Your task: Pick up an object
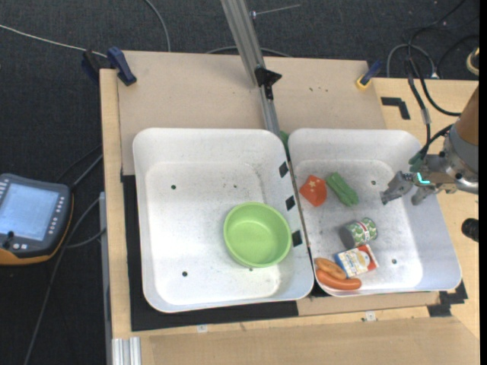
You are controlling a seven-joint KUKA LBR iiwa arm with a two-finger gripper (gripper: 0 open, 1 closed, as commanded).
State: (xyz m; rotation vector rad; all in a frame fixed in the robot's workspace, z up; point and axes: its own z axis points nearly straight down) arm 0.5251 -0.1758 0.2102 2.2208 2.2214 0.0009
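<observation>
Fingers (405,189) hang over the right side of the right bin (426,226), and they look spread apart with nothing between them. They point to the left and a little down, toward the middle of that bin. The arm (466,139) comes in from the right edge.

All the small things in this bin lie to the left of the fingers. The green pickle (342,189) is the closest on the same line, straight to the left, with bare white floor between. It is long and thin, and its long way runs at a slant, from far-left to near-right. The red thing (313,191) sits just left of the pickle, close to the wall between the bins.

The can (358,231) lies on its side, nearer the front and to the left of the fingers. Just in front of it is the little carton (356,261), and the hot dog (337,275) lies by the front-left corner, touching or almost touching the carton. These three are bunched up, so they look harder to grab alone.

The green bowl (257,234) sits in the left bin (163,226), well apart from the fingers, on the other side of the wall.

A good guess is that the pickle or the can is the easiest one to go for. For the pickle, the fingers would need to move left and close across its thin way, not along its long way.
</observation>
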